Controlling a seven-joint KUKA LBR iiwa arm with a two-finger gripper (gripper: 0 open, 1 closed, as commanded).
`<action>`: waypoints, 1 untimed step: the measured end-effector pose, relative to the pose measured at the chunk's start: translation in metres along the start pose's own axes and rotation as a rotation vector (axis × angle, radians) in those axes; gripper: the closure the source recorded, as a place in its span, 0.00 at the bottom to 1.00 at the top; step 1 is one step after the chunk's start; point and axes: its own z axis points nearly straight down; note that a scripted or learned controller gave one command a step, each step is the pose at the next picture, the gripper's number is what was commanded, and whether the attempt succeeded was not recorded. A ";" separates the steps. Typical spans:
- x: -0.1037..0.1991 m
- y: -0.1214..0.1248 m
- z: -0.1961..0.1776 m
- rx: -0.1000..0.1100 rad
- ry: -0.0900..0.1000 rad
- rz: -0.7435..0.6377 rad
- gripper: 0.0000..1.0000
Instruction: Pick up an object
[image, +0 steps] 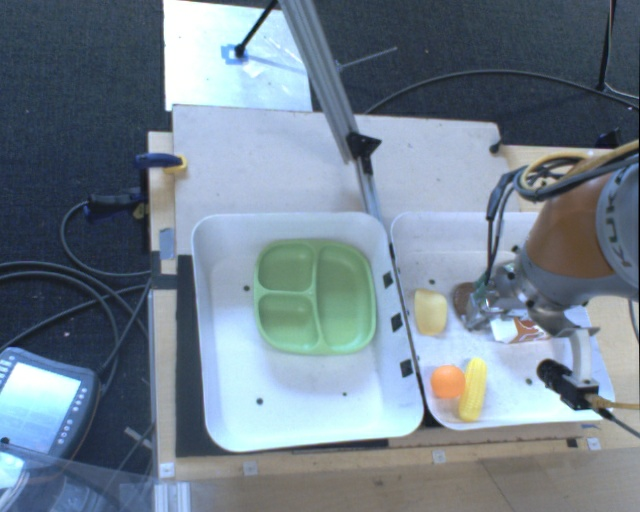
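Two shallow white bins sit side by side on the bench. The left bin (215, 400) holds a light green divided plate (315, 297) with three compartments, lying flat near the bin's middle. The right bin (440, 232) holds the loose objects. A pale yellow block (431, 312) lies close to the bin's left wall. Below it, an orange ball (447, 381) rests touching or just beside a yellow corn cob (473, 389), which lies tilted near the bin's front edge.

The arm (575, 240), its orange band showing above the wrist, reaches in from the right and bends down into the right bin. The gripper (480, 308) sits low over the bin floor, to the right of the pale yellow block and above the ball and corn cob. A brownish rounded object (466, 297) shows at the gripper's tip, but whether it sits between the fingers cannot be told, and the state of the tool itself cannot be told from this angle. A white and reddish piece (520, 329) lies just right of the gripper, partly under the wrist.

A handheld control pendant (40, 400) with a lit screen lies at lower left among black cables (95, 290). No writing or brand can be read anywhere; what marks exist are too small and blurred.
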 end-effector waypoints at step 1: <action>-0.008 0.007 -0.048 -0.001 -0.001 0.000 1.00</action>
